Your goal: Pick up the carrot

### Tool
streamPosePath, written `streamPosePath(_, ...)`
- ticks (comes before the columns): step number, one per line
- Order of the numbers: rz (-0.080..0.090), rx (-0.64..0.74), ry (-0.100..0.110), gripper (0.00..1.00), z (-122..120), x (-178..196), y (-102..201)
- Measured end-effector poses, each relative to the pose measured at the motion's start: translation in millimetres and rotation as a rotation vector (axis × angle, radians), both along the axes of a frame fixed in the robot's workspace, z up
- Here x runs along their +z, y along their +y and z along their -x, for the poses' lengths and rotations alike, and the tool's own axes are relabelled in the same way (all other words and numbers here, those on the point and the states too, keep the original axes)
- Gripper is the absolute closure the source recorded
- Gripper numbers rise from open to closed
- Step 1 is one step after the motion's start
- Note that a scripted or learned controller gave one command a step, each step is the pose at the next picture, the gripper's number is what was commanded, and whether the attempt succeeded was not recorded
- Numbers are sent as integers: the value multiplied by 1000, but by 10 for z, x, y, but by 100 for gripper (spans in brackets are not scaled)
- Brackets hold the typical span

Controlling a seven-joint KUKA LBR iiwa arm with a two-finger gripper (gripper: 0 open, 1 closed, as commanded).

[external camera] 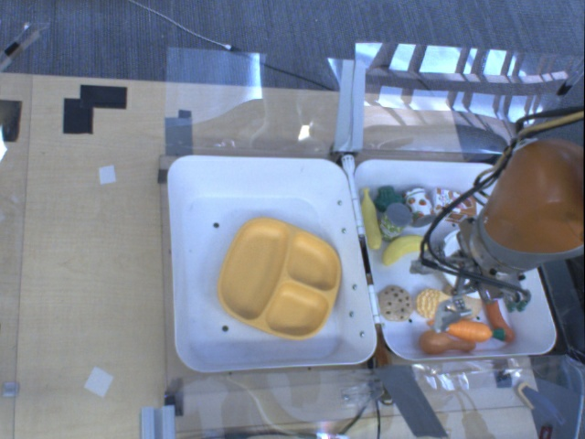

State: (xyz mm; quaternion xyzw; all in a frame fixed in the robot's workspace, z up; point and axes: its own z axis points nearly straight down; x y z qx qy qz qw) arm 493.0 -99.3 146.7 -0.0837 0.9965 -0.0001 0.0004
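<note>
In right bin (547, 341), hand (454, 314) sits just above carrot (472, 332); can't tell if open/holding.

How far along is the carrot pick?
Done: the grey arm with the orange band has reached over the right white bin, and its two-finger gripper sits low just above the orange toy carrot. In hand: nothing visibly held; the carrot lies on the bin floor beside a brown sausage-shaped toy. Left: grasp and lift. Finger state unclear.

Orange carrot (472, 332) flat in right bin
</note>
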Motion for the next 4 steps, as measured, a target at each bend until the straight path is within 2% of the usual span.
streamPosePath(1,-1,-204,-5,0,-11,-186,43)
streamPosePath(2,-3,-281,-12,0,14,-572,-159)
streamPosePath(3,-3,-275,-21,100,-17,-447,-152)
streamPosePath(4,-5,-414,-11,100,30,407,615)
